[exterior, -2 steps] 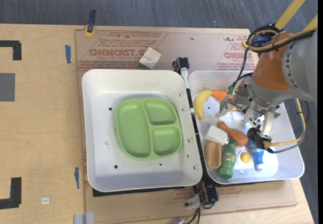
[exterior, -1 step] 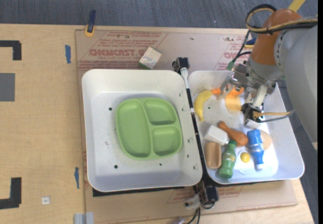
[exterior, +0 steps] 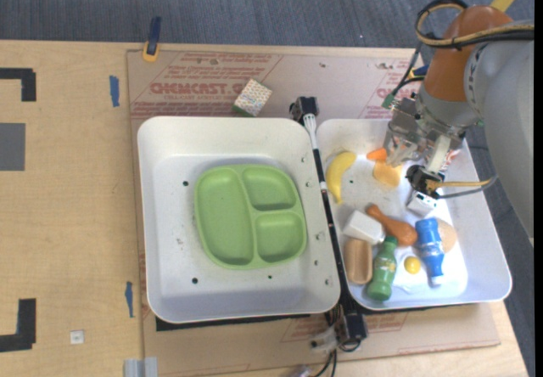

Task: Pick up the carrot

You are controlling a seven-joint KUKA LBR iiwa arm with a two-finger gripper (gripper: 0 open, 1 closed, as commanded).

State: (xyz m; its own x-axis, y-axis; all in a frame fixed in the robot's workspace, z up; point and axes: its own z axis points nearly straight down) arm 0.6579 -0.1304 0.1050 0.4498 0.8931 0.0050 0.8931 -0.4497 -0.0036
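Your plywood worktop (exterior: 76, 197) carries two white bins; the carrot (exterior: 392, 225) lies in the right bin (exterior: 484, 273), at five o'clock from the pincer (exterior: 416, 154), whose grip I cannot tell.

The brown board (exterior: 212, 82) under the white bins carries red print. Just behind the left bin (exterior: 161, 197), the largest line reads roughly "CHEMCAST", with the letters after it hidden by a small patterned cube (exterior: 253, 97). The smaller red lines above it, and the red print behind the right bin (exterior: 492, 273), are too blurred to read.
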